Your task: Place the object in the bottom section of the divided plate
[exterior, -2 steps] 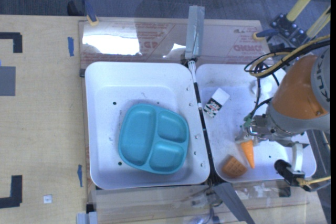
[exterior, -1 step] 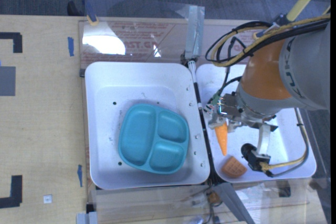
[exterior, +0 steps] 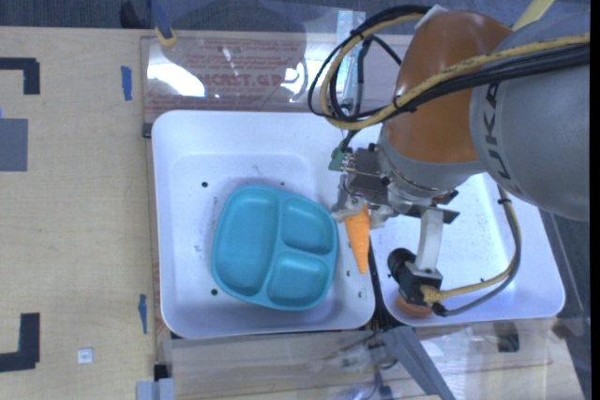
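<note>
Pale wood bench [exterior: 75,229] lies under you, with two shallow white bins side by side on it. Your gripper [exterior: 360,218] hangs over the seam between them, just off the right rim of the plate, and an orange carrot [exterior: 358,244] sticks down out of it, point toward the bench, its thick top caught between the fingers, so the hand is closed around that carrot. Look left of it: the blue divided plate [exterior: 275,246] sits flat in the left bin [exterior: 178,201], one big section on its left and two smaller ones on its right. Right of the gripper, a small orange thing [exterior: 410,303] lies in the right bin [exterior: 534,286], partly hidden by black cabling. Above both bins, a clear plastic sheet [exterior: 234,61] catches glare
</note>
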Robot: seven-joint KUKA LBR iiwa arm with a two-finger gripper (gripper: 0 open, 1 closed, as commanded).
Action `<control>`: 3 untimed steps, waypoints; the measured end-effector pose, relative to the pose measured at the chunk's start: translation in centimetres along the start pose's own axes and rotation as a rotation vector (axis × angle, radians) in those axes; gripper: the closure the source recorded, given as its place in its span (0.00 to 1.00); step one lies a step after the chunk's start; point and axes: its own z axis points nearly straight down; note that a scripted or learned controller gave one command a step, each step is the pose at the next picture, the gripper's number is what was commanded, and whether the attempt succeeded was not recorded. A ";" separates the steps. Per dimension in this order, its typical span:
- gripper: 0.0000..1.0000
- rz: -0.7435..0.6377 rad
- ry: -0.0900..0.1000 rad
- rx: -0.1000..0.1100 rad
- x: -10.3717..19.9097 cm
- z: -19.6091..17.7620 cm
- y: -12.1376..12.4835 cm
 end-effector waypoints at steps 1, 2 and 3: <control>1.00 -0.126 -0.007 0.010 7.6 8.3 2.3; 1.00 -0.308 0.002 -0.009 7.5 14.9 2.4; 0.00 -0.307 -0.003 0.002 7.3 15.4 2.1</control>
